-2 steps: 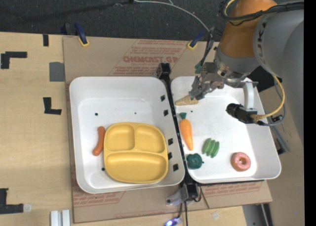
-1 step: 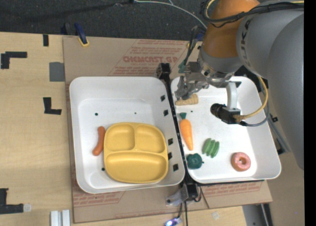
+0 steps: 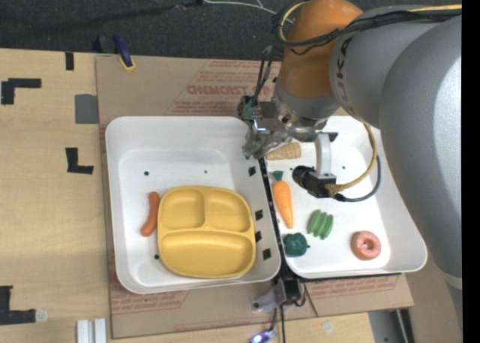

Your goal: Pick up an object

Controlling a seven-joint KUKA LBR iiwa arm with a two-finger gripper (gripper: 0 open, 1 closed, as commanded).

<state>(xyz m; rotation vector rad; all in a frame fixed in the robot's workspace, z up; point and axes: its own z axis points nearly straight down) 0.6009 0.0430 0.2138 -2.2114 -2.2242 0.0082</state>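
Gripper point(image 3: 279, 146) sits low at back of right bin point(image 3: 390, 259) by a tan wedge point(image 3: 285, 152), w/ carrot point(image 3: 283, 203) just in front; grip state can't tell.

Two shallow white plastic bins point(image 3: 120, 146) sit on brown cardboard with red print point(image 3: 214, 90). One bin holds a yellow divided plastic tray point(image 3: 205, 230) and an orange-red toy sausage point(image 3: 151, 213). The other holds an orange toy carrot point(image 3: 283, 203), green toy pods point(image 3: 320, 224), a dark green toy vegetable point(image 3: 295, 243) and a pink toy doughnut point(image 3: 367, 245).

Even, bright overhead light (soft shadows only); white bins point(image 3: 127, 184) slightly glary, focus fairly sharp.
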